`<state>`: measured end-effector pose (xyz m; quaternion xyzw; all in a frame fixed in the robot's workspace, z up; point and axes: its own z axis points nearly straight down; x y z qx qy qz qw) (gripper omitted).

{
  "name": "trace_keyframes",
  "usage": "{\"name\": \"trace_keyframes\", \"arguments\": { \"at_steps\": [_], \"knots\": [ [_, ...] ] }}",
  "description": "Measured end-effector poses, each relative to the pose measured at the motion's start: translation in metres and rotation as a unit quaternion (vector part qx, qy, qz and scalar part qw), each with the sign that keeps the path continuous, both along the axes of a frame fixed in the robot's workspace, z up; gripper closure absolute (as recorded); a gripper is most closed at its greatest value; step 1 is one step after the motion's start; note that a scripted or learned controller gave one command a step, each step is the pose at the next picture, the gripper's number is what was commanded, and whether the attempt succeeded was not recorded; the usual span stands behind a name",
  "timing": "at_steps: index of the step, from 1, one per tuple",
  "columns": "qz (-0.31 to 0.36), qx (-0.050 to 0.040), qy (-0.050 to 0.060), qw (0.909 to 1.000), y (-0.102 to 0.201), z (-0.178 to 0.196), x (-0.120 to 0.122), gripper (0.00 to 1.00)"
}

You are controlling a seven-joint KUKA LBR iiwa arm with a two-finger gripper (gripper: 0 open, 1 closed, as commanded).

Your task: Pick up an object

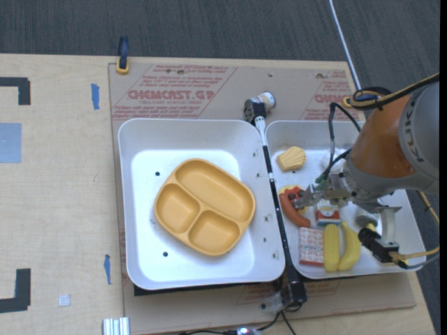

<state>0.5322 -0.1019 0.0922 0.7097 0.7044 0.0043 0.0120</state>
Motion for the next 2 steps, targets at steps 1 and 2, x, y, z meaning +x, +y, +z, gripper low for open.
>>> {"name": "trace_keyframes", "arguments": {
  "at_steps": [1,2],
  "knots": [
    [0.001,0.0020,0.002,1.0000,0.002,0.010,0.000,1.00],
    [0.004,0.0057,0.011,0.9999,0.072,0.093,-0.052,1.00]
  ]
}}
